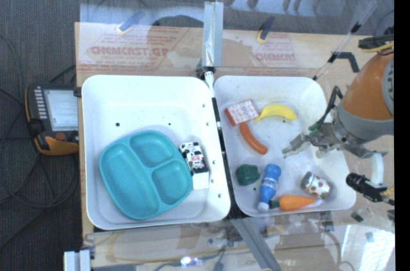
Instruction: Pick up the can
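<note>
In the right bin, the can lies near the open, empty claw.

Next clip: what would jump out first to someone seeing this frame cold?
Probably the big teal divided plate filling the left bin, with a small black-and-white carton at its right edge. Then the right bin's clutter: a yellow banana and a sausage up top, with a blue bottle, carrot and the can along the near edge, beside the gripper.
</note>
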### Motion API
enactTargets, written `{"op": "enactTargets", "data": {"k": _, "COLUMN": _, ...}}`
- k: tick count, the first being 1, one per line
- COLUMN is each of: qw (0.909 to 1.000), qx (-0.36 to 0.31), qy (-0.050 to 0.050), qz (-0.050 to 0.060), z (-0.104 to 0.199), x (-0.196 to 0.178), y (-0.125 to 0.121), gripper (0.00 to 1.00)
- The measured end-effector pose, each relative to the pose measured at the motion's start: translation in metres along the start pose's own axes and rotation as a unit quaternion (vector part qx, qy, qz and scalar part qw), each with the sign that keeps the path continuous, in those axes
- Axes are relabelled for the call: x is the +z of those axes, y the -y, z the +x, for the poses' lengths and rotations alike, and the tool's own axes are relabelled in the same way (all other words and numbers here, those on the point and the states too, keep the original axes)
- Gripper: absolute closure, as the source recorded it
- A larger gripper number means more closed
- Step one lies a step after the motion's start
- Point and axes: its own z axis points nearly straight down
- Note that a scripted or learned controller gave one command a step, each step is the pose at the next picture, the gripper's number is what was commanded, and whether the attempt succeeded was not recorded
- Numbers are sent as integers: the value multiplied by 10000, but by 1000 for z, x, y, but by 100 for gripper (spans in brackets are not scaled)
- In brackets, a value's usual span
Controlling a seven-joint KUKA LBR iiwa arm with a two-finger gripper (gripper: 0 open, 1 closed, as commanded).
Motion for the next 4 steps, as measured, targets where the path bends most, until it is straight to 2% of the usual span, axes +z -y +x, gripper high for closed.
{"op": "enactTargets", "data": {"k": 1, "qw": 9999, "qx": 151, "qy": -19, "qz": 0, "z": -9, "x": 29, "y": 36, "gripper": 0}}
{"op": "enactTargets", "data": {"k": 2, "qw": 9994, "qx": 347, "qy": -14, "qz": 0, "z": 6, "x": 21, "y": 36, "gripper": 0}}
{"op": "enactTargets", "data": {"k": 3, "qw": 9998, "qx": -199, "qy": -70, "qz": -18, "z": -10, "x": 33, "y": 32, "gripper": 0}}
{"op": "enactTargets", "data": {"k": 4, "qw": 9826, "qx": -1854, "qy": -44, "qz": -27, "z": -16, "x": 35, "y": 33, "gripper": 0}}
